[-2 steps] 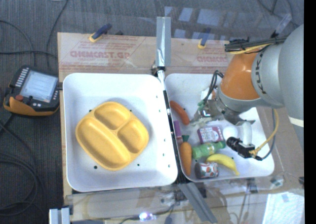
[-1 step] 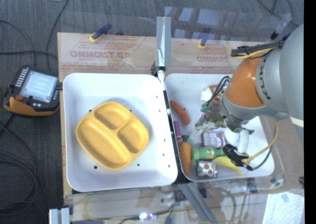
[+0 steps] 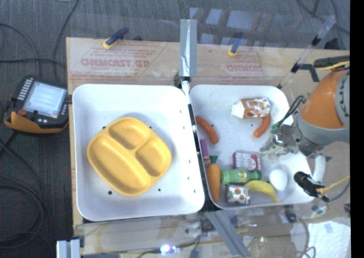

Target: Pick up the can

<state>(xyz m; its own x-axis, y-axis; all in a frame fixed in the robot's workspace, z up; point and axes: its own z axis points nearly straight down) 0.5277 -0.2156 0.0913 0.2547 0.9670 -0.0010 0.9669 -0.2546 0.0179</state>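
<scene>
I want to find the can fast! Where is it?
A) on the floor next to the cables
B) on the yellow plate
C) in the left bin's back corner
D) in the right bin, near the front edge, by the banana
D: the can lies in the right bin near its front edge, just left of the banana and below the green bottle.

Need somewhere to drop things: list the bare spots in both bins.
Left bin: a white margin rings the yellow tray, widest along the top. Right bin: bare in the middle, between sausages and carton. Its bottom edge, around the can, is crowded.
</scene>
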